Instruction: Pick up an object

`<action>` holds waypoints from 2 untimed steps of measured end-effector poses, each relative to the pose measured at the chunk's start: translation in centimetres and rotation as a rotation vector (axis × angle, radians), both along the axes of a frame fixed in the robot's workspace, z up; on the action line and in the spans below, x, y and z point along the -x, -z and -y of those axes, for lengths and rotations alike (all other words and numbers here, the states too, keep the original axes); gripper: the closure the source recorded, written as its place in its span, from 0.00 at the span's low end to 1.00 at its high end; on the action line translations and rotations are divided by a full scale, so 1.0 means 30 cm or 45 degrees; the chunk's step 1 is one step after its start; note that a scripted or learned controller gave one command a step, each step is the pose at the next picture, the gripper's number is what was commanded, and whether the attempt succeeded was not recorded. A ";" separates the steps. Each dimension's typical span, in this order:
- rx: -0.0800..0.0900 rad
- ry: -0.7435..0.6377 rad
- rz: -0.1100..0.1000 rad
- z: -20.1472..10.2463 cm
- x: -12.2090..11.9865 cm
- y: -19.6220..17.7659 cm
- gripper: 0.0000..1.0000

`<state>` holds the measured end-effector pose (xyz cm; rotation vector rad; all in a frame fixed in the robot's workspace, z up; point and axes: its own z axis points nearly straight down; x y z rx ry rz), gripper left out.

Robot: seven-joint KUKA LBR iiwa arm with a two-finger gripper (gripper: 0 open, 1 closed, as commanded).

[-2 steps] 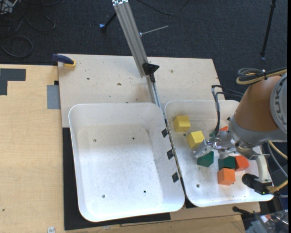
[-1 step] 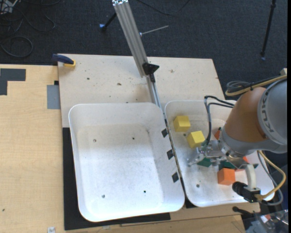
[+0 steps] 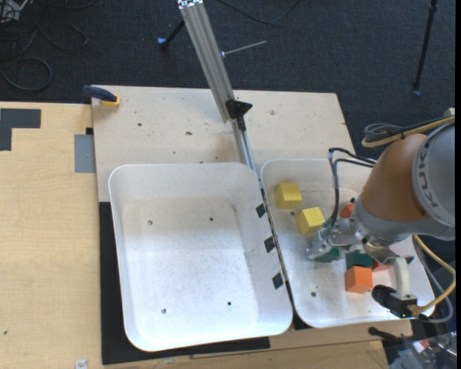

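So the arm [image 3: 403, 187] is reaching down into the right bin [image 3: 323, 314] and the gripper [image 3: 328, 244] sits low over the bin floor, pretty much in the middle of the clutter. Honestly can't tell if it's clenched or released, the wrist hides too much, so I won't say it's got anything. One yellow block [image 3: 310, 220] is just up and left of the jaws, really close, maybe touching. The second yellow block [image 3: 287, 195] sits further up-left, past the first one. Something green [image 3: 346, 239] pokes out right beside the gripper on its right. An orange block [image 3: 359, 279] lies below and right of the jaws, near them. The left bin [image 3: 131, 187] is well off to the left.
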<state>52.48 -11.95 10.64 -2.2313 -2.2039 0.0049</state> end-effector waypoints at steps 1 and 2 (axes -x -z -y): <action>0.001 -0.002 0.007 0.004 0.018 -0.143 1.00; 0.002 -0.012 0.009 0.012 0.023 -0.282 1.00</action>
